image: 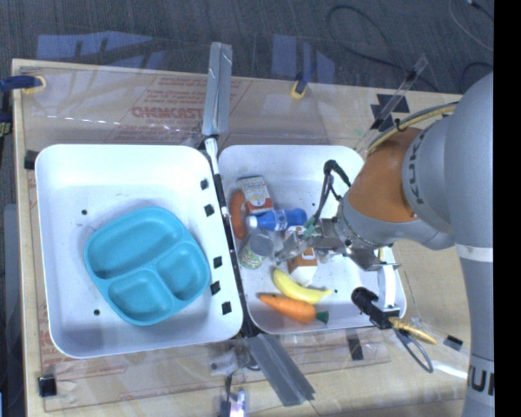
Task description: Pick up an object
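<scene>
Arm [434,189] comes in from 3 o'clock, orange band [382,185] over the right bin [365,159]. End effector [302,248] sits low in the middle of that bin, right in the clutter; can't tell whether it's spread or pinched, the tips are lost among the items. Nothing visibly held. Right bin contents: plastic bottle with a blue cap [273,221] lying on its side at roughly 10 o'clock from the end effector, small carton [253,189] further up at 11 o'clock, a reddish-orange item [237,215] along the left wall at 9 o'clock. Banana [297,288] lies just below at 6 o'clock, carrot [288,307] beside it further toward 6–7 o'clock, near the front wall. Something white [302,273] touches the banana's upper side, too small to identify. Left bin [69,172] holds a blue compartment tray [148,266], tilted diagonally, well apart from the arm. Both bins sit side by side on the tabletop [113,102], touching along the centre divider.
</scene>
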Controlling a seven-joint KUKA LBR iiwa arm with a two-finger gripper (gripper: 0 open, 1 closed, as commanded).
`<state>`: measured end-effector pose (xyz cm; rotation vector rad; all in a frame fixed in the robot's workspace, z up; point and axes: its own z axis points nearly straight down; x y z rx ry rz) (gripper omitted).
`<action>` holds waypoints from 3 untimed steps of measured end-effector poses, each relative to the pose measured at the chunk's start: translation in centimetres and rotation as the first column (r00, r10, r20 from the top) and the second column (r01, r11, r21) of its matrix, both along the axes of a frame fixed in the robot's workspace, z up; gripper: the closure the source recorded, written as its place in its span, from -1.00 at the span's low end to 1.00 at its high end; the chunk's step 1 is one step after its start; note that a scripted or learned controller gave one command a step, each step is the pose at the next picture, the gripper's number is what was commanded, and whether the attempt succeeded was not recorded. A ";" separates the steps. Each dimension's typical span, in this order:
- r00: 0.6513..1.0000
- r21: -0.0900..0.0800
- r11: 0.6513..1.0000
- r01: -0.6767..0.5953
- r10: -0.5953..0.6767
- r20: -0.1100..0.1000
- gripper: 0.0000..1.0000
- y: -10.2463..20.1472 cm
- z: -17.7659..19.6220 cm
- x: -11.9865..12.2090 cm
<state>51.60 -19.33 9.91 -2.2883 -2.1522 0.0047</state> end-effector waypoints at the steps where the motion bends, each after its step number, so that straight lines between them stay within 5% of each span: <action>1: 0.994 -0.006 0.994 0.113 -0.113 0.006 -1.00 3.1 -0.7 0.9; 2: 0.994 -0.001 0.994 0.107 -0.107 0.000 1.00 3.4 0.0 0.9; 3: 0.998 0.001 0.998 0.066 -0.066 0.000 1.00 7.5 10.7 1.9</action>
